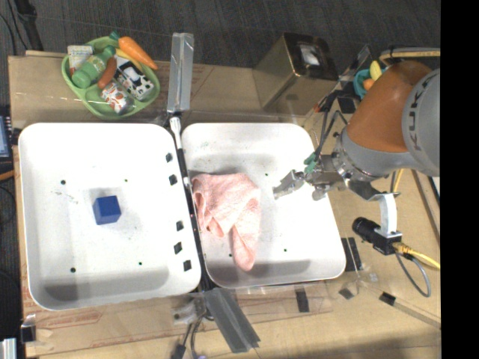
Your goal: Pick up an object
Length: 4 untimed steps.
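Gripper hangs over the right bin near its right edge, fingers spread and holding nothing. Pink cloth lies crumpled against that bin's left wall. Blue cube sits mid-floor in the left bin.

The right bin has open white floor along its far side and right half; a crumpled pink cloth fills its left-centre, close against the divider. The tool hangs over the bare floor just right of the cloth. The left bin is nearly all open floor, with one blue cube near the middle. A green bowl of toys crowds the worktop beyond the left bin.
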Tool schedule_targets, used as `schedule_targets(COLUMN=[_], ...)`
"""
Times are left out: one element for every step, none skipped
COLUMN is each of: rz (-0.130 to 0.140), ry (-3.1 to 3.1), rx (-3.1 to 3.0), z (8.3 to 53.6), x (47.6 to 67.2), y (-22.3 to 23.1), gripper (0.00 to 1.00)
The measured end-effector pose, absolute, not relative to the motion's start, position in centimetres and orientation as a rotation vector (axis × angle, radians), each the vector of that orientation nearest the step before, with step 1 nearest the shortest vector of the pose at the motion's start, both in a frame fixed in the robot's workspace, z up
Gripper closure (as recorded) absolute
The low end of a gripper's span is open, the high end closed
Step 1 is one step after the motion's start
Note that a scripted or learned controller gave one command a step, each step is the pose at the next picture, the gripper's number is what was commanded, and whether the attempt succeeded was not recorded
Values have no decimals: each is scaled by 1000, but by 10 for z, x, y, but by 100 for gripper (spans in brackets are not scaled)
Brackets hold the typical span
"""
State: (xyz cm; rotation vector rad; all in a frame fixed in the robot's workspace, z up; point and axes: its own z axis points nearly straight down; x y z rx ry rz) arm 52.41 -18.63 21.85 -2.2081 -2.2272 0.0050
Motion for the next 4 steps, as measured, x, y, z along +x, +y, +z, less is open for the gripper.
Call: schedule_targets(rz=[-1, -4, 2, 1], ry=[-2358, -2409, -2490, -2563], rx=[-2076, -2022, -1922, -1828], z=[100, 95, 95, 95], x=[557, 596, 595, 576], y=[-157, -133, -106, -100], gripper=[0, 0, 0, 0])
